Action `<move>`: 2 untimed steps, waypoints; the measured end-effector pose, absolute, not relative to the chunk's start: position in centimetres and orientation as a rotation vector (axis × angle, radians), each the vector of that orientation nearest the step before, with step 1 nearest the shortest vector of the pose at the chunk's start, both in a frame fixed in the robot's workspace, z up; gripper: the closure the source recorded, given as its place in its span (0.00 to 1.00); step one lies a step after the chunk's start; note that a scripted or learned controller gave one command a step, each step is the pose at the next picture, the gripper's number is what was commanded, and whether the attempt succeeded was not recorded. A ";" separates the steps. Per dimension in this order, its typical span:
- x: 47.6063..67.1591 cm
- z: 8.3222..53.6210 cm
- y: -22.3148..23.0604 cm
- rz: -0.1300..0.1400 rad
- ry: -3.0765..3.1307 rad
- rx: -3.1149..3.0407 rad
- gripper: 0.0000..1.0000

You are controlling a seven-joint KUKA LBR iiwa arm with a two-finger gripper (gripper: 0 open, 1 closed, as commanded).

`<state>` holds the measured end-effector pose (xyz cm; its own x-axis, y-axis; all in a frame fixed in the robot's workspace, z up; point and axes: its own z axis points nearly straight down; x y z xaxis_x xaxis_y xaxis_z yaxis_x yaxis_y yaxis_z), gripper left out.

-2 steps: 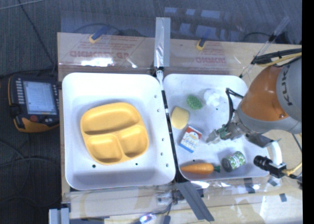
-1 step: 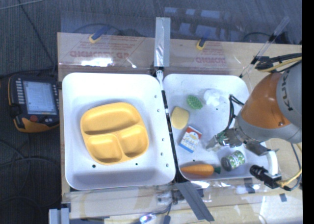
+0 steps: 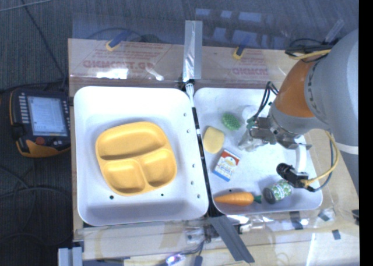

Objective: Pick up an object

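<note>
While your gripper (image 3: 252,138) hung low in the right bin (image 3: 259,201), its state unreadable, nothing was lifted; pick outstanding.

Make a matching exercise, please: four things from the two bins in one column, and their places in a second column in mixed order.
Things:
1. yellow tray
2. carrot
3. green ball
4. small box

Places:
A. near edge of the right bin
B. middle of the right bin
C. left bin
D. far part of the right bin

Pairs: 1-C, 2-A, 3-D, 4-B
</note>
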<state>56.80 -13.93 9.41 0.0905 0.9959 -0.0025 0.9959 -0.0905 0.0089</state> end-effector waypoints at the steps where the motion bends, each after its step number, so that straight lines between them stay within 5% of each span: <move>1: 57.8 9.2 -10.9 0.009 1.756 2.586 1.00; 2: 63.8 9.1 -18.3 -0.013 2.299 2.143 1.00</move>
<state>63.75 -18.26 9.12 -0.0700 0.9975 -0.0049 0.9975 0.0700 -0.0068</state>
